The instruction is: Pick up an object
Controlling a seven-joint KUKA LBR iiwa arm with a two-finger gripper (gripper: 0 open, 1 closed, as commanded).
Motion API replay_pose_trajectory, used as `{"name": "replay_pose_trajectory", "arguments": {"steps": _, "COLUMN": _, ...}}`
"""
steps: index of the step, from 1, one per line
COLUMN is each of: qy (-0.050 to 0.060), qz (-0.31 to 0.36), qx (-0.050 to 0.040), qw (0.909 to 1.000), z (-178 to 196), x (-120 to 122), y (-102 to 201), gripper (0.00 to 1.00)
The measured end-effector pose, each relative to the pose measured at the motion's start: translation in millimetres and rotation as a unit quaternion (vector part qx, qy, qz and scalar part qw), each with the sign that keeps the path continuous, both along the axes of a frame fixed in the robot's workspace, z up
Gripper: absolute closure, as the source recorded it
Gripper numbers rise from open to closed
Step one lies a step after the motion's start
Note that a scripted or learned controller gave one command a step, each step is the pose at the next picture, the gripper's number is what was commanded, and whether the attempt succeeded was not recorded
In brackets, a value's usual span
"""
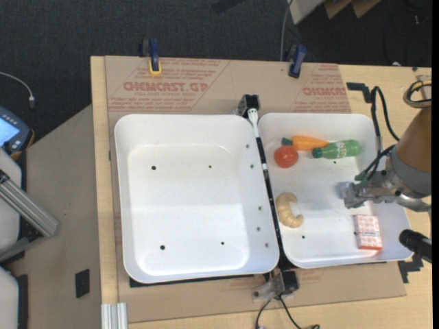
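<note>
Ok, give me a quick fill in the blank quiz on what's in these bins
1. The croissant lies in the ____ bin.
2. The carrot touches the ____ bottle.
3. The round red thing beside the carrot is a ____.
4. The pincer hangs above the ____ bin.

Missing: right; green; tomato; right

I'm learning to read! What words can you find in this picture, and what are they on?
"CHEMCAST GP", red letters, on the brown board behind the left bin.
"CHEMCAS...", the same red print, cut short, on the board behind the right bin.
The small box has pink print, too small to read.
The green bottle has a label, too blurred to read.
The screen at the left edge glows, but nothing on it can be read.
</note>
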State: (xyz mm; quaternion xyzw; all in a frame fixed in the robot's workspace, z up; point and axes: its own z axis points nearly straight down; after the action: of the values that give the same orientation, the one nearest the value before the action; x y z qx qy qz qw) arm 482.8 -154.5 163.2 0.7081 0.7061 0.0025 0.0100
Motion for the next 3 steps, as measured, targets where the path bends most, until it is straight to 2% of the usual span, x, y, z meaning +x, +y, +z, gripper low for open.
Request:
{"name": "replay_pose_trajectory", "arguments": {"steps": 1, "qy": -0.001, "qz": 0.000, "qx": -0.0007, "qw": 1.0000, "z": 10, "x": 1, "y": 0, "gripper": 1.00}}
{"name": "replay_pose_trajectory", "arguments": {"steps": 2, "qy": 0.008, "qz": 0.002, "qx": 0.0052, "qw": 0.9999, "z": -82, "x": -3, "y": 41, "gripper": 1.00}}
{"name": "replay_pose_trajectory", "arguments": {"steps": 3, "qy": 0.007, "qz": 0.001, "qx": 0.0045, "qw": 1.0000, "z": -69, "x": -3, "y": 39, "gripper": 1.00}}
